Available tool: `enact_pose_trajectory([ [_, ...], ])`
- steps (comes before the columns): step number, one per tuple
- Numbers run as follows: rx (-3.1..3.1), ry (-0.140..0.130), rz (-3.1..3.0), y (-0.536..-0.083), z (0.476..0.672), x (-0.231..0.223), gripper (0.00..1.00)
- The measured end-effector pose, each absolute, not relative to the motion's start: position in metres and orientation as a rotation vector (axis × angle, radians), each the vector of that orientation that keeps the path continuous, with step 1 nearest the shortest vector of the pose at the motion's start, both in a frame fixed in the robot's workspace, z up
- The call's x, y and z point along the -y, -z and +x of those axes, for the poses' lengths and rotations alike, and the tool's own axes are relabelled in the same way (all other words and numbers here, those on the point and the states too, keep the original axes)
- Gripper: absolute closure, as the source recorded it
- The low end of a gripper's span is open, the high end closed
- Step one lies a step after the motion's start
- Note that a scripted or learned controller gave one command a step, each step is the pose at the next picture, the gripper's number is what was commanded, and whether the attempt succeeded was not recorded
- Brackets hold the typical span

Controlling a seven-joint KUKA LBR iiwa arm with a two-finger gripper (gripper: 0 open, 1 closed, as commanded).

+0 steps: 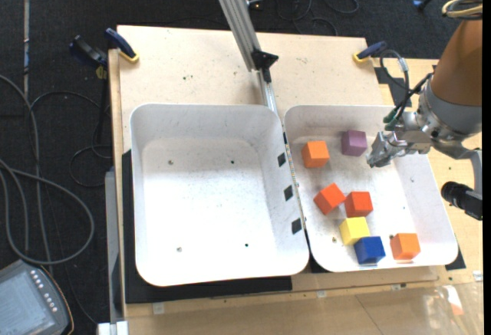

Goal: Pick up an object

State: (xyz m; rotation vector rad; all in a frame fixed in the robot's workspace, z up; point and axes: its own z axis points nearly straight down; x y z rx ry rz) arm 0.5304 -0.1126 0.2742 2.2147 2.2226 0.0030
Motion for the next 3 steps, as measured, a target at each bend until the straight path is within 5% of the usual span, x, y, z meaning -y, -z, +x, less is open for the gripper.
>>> enact_pose_trajectory([
  [3, -2.233, -0.002, 2.212, -0.26, 0.521, -0.053, 1.0],
])
